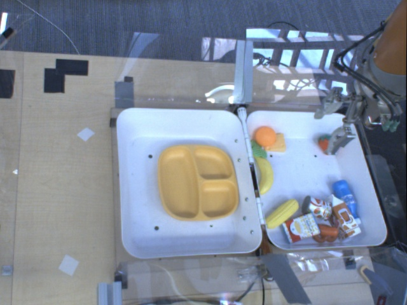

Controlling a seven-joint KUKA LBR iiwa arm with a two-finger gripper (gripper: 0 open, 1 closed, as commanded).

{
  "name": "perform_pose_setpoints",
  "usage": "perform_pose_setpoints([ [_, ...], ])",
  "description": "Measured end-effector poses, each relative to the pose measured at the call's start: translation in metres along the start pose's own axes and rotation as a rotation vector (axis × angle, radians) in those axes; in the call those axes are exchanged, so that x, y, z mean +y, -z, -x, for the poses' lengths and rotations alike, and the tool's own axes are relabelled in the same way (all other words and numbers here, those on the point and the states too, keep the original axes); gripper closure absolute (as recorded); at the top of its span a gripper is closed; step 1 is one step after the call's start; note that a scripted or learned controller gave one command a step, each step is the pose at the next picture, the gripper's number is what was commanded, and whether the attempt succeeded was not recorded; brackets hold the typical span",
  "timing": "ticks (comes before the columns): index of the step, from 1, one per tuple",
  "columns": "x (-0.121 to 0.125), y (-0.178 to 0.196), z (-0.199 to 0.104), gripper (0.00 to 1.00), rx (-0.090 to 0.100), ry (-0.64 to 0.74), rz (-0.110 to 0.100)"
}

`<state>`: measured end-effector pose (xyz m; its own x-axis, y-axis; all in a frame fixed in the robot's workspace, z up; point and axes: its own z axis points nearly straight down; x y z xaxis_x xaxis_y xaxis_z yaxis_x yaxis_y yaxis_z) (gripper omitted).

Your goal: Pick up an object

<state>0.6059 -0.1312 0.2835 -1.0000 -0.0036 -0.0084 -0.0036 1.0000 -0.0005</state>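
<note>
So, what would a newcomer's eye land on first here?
Probably the yellow divided plate, alone in the middle of the left bin. Next, the right bin's clutter: an orange and banana along its left wall, packets heaped at the near edge, the gripper by the far right corner.

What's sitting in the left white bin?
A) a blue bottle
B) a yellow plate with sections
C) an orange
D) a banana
B: the yellow divided plate lies alone in the left bin, while the blue bottle, banana and orange are all in the right bin.
</note>
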Motion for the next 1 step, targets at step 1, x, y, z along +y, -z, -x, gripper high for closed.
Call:
perform_pose_setpoints([
  [1, -0.0753, -0.1341, -0.0471, 0.0, 0.007, 0.295, 0.002],
])
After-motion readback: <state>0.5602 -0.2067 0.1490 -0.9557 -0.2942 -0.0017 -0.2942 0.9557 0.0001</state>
